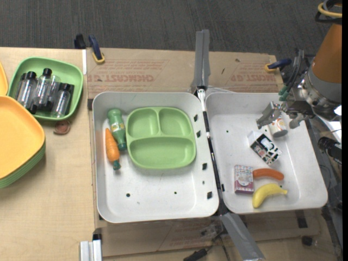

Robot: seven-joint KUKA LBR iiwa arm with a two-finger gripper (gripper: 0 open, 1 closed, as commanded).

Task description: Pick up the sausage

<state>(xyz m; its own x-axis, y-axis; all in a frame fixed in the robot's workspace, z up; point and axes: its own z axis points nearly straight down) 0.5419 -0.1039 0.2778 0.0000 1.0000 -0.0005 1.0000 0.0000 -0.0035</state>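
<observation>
1. Claw [278,119] hovering over the far right part of the right bin [228,145], near its far edge; cannot tell whether spread or closed from this angle. Nothing visibly gripped.
2. Sausage [268,174] lying flat on the bin floor toward the near right corner, orange-red, long axis roughly parallel to the near edge. Untouched, by the look of it: task not yet begun in any visible sense, with approach, descent, grip and lift all left to do.
3. Crowded neighbourhood: banana [267,194] just beside the sausage on the near side, pink box [243,179] just beside its left end, possibly touching. Black-and-white packet [265,148] on the far side, a little apart.
4. Best open room probably along the far flank of the sausage and past its right end, toward the right wall of the bin; closing across the short axis likely risks nudging the banana.
5. Near and right walls of the bin close by, leaving limited sideways slack for a descent there.
6. Left bin [109,200] carrying a green plate [160,137], a carrot [111,147] and a green bottle [116,125], well apart from the job and no obstacle.
7. Worktop [49,200] to the left carrying a green tray [22,69] of bottles and orange plates [19,145], also out of the way.
</observation>
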